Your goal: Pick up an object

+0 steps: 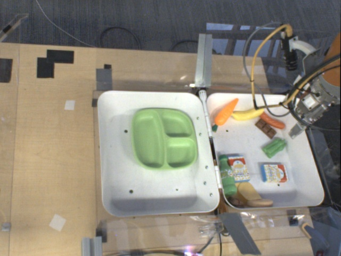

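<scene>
My gripper (296, 130) hangs over the right rim of the right bin (314, 188), with nothing seen in it. Just left of it lie a brown and red bar-shaped item (269, 124) and a green block (274, 147). An orange carrot (226, 111) and a yellow banana (248, 114) lie at the bin's far side. Two small printed cartons (273, 172) (238, 168) sit toward the near side, beside a green bottle (226, 181) and a tan piece (251, 193) in the near left corner.
The left bin (114, 196) holds a green divided plate (163, 137). A metal post (203, 60) stands behind the seam between the bins. Yellow and black cables (261, 41) loop above the right bin's far edge, beside the arm (327, 84).
</scene>
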